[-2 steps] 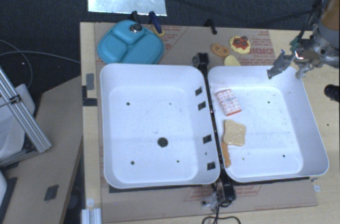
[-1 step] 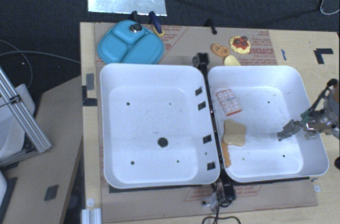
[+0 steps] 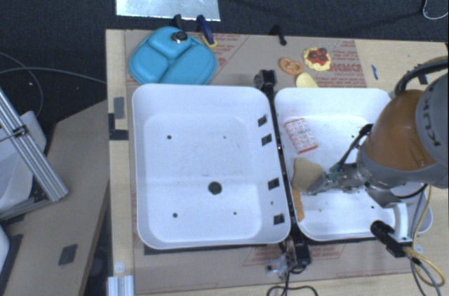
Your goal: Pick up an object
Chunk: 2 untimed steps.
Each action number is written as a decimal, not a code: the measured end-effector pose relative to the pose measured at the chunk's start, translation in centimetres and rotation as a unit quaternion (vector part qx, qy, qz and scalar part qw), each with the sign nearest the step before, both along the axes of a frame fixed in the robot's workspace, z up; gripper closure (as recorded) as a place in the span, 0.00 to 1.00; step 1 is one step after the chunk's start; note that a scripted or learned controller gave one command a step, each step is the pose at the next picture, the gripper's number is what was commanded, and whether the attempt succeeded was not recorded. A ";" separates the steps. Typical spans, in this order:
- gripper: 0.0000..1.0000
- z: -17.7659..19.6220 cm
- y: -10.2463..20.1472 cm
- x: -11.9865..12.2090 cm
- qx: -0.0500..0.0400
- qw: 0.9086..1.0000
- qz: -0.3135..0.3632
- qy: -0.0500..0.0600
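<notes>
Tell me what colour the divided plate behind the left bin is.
Light blue; the divided plate shows clearly in the camera view, on the bench behind the left bin.

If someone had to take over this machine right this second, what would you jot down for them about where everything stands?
Gripper: down in the right bin, at the tan flat piece near that bin's left wall. Whether it is open or shut cannot be told from this view.
Things: the tan piece lies on the bin floor; a white packet with red print lies above it in the same bin. The left bin has a dark round spot on its floor.
Done: the arm has reached the tan piece.
Left: nothing is seen lifted yet; the pick itself remains.
</notes>
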<state>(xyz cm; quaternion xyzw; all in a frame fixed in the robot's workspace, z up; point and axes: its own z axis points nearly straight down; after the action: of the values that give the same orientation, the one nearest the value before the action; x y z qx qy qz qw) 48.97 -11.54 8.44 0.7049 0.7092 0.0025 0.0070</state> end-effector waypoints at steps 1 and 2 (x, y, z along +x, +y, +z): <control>0.00 0.4 1.0 6.4 0.002 1.000 0.000 0.001; 0.00 0.4 3.4 13.7 0.003 1.000 0.001 0.000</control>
<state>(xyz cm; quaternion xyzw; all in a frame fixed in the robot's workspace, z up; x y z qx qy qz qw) 62.70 -8.17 8.80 0.7040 0.7101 0.0041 0.0047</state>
